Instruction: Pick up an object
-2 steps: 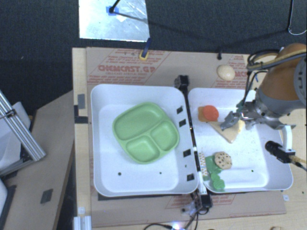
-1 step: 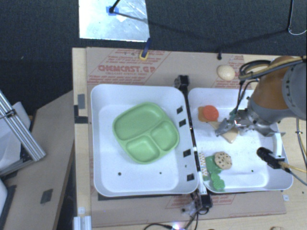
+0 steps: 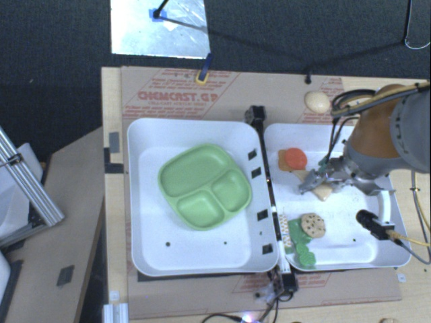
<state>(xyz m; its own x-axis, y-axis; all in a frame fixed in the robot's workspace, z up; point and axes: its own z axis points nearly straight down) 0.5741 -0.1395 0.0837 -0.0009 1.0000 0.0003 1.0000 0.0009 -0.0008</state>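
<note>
Beige piece (image 3: pixel 324 192) sits mid right bin (image 3: pixel 350 251), touching the end effector (image 3: pixel 314 181) tip, just right of it. Grip state: cannot tell. Orange toy (image 3: pixel 293 159) far-left of tip, cookie (image 3: pixel 312 225) near side. Green tray (image 3: pixel 205 186) in left bin (image 3: pixel 151 247).

Camera view: single fixed camera, mounted above the bench (image 3: pixel 222 86), looking down at a slant.
Coverage: both white bins whole, the left bin (image 3: pixel 145 200) near frame centre, the right bin (image 3: pixel 350 247) toward the right side; dark floor across the top of the frame; a second, lower tabletop (image 3: pixel 67 173) at the left edge.
Orientation: far edge of the bench lies toward the top of the frame, near edge toward the bottom.
Distance: moderate; items in the bins read clearly by shape and colour, fine detail does not.
Arm (image 3: pixel 387 130) entry: from the right edge.
</note>
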